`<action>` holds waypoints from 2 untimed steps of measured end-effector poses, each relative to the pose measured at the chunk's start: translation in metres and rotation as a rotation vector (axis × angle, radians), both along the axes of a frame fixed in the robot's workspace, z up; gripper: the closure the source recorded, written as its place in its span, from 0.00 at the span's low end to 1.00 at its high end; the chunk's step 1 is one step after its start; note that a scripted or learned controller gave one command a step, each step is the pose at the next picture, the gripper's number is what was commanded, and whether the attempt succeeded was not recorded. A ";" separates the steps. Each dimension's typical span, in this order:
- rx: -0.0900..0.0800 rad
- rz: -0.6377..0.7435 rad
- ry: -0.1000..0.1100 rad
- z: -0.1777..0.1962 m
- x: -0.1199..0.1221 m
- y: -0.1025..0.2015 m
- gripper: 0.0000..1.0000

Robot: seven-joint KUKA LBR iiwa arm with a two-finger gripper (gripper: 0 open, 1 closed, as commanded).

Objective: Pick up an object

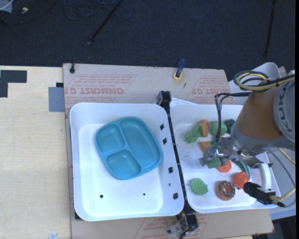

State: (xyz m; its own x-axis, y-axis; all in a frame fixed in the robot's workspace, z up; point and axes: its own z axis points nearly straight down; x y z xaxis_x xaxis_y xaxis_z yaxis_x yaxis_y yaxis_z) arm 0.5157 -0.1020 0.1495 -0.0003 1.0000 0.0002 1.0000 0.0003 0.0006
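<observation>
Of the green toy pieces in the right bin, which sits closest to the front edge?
The bumpy round green toy, low in the right white bin beside the brown doughnut. The other green pieces lie farther back, near the orange piece.

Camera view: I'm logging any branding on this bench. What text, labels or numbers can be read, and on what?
"CHEMCAST GP": red print on the brown board under the bins, upside down in this view, repeated at its right end.
Red print on the board's front edge: too cut off to read.
"KU": part of the lettering on the arm.
</observation>
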 end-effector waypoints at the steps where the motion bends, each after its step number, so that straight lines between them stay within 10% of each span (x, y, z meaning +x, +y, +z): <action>1: 0.000 0.000 -0.001 0.058 -0.008 -0.002 1.00; 2: 0.000 0.001 0.001 0.079 -0.007 -0.003 1.00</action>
State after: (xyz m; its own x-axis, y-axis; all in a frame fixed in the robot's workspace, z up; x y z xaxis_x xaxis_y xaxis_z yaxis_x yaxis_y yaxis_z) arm 0.5084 -0.1049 0.2285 -0.0009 1.0000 0.0005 1.0000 0.0009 -0.0002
